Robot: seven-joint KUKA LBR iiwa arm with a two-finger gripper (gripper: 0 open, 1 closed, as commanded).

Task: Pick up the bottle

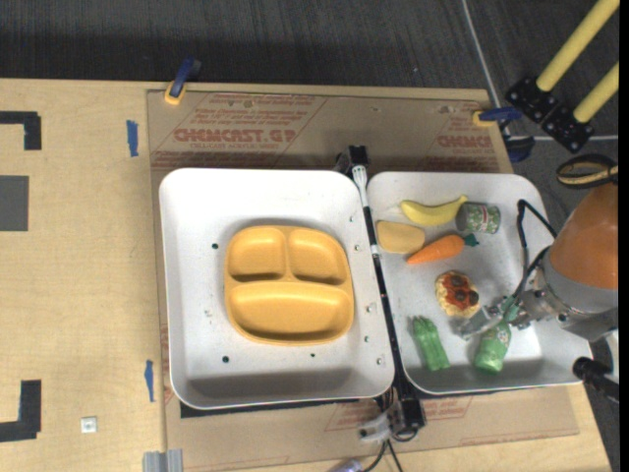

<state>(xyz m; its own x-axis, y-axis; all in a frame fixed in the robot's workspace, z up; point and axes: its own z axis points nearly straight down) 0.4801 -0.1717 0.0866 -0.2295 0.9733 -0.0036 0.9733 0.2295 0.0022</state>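
Observation:
A small green bottle (491,352) lies in the right bin (526,190), near that bin's front right corner. My gripper (494,318) is low in that bin, right above the bottle's upper end and touching or almost touching it. The arm's orange band (593,239) and grey wrist (575,298) hang over the bin's right rim. A second green, bottle-like object (428,344) lies to the left of the gripper, near the bin's front wall.
The right bin also holds a banana (432,210), a small green-labelled can (480,218), a yellow wedge (399,236), a carrot (435,251) and a round red-and-yellow toy (458,293). A yellow divided plate (290,283) sits in the left bin (187,264).

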